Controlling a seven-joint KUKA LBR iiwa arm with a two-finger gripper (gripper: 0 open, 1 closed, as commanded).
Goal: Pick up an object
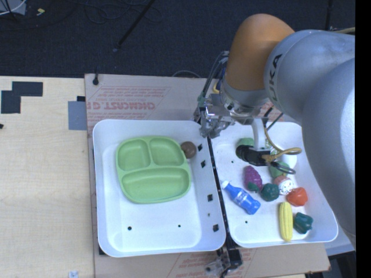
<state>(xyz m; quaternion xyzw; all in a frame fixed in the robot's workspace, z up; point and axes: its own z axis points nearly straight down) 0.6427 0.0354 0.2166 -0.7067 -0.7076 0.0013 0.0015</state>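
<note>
**Arm poised on the divide, with a crowded bin below**

The gripper [210, 125] hangs over the rims where the left bin [110, 225] meets the right bin [324, 227]; whether it is wide or narrow cannot be told. Nothing is visibly held. The nearest object, a brown ball [188, 149], sits beside the green divided plate [153, 169]. Descending here, the gripper risks striking the rims. In the right bin, the blue bottle [242, 198], purple toy [252, 178] and yellow corn [285, 220] lie close together, inviting a glancing miss.
</note>
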